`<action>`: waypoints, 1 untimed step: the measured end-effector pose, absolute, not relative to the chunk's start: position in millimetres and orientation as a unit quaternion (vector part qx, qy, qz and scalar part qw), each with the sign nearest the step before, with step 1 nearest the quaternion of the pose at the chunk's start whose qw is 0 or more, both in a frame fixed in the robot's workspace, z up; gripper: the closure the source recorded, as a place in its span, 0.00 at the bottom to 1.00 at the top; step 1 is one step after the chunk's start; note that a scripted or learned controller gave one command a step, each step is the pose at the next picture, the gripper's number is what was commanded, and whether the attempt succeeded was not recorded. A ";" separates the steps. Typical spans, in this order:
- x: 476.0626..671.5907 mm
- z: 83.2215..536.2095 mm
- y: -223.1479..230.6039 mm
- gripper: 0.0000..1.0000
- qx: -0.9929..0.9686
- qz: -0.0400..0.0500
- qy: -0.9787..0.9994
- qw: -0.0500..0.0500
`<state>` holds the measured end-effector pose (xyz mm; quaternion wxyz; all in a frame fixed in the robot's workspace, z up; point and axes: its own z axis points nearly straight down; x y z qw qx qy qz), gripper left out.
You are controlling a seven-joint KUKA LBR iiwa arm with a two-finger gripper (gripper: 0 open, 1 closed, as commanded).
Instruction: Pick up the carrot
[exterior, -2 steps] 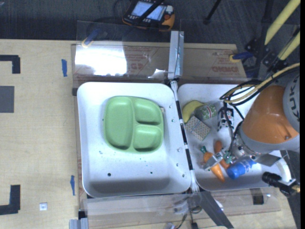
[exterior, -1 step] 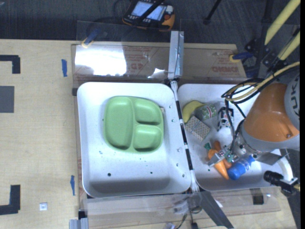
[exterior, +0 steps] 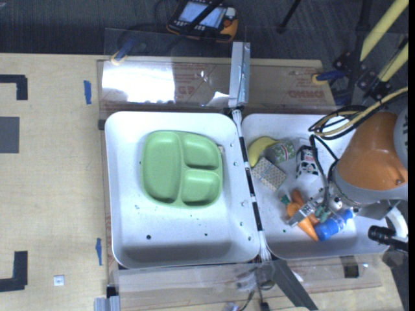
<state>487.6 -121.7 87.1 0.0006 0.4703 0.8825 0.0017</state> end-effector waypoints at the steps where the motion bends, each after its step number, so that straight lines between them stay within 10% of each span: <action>1: 580.9 183.4 -82.0 1.00 0.527 -0.001 0.850 -0.001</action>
